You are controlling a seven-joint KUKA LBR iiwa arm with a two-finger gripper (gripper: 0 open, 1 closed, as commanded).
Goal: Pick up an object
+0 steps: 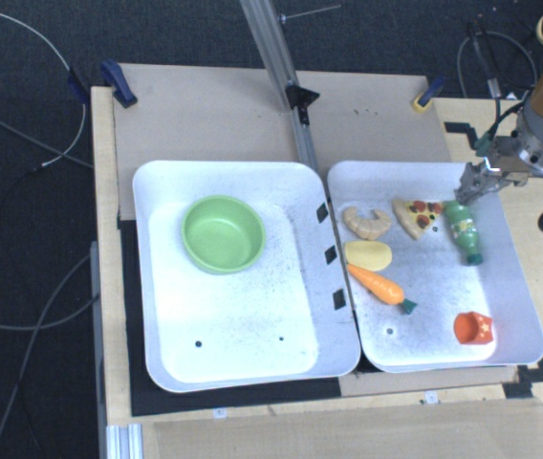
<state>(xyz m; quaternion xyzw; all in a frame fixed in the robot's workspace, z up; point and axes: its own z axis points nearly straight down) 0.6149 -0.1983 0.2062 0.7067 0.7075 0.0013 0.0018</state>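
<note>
The right bin (515, 285) holds several toy items. A green bottle (464, 231) lies near its back right. A pizza slice (415, 215) sits to the left of the bottle, with a tan croissant-like piece (366, 222) further left. A yellow potato shape (368, 254) and an orange carrot (379, 284) lie near the bin's left side. A small red-orange piece (473, 328) rests at the front right. My gripper (472, 184) hangs at the bin's back right edge, just above the bottle's top end. Nothing shows between its fingers.
The left bin (157, 333) holds a green bowl (223, 233). A slanted metal rail (270, 36) runs from the top of the view down to the gap between the bins. Blue and yellow clamps sit at the board's back corners.
</note>
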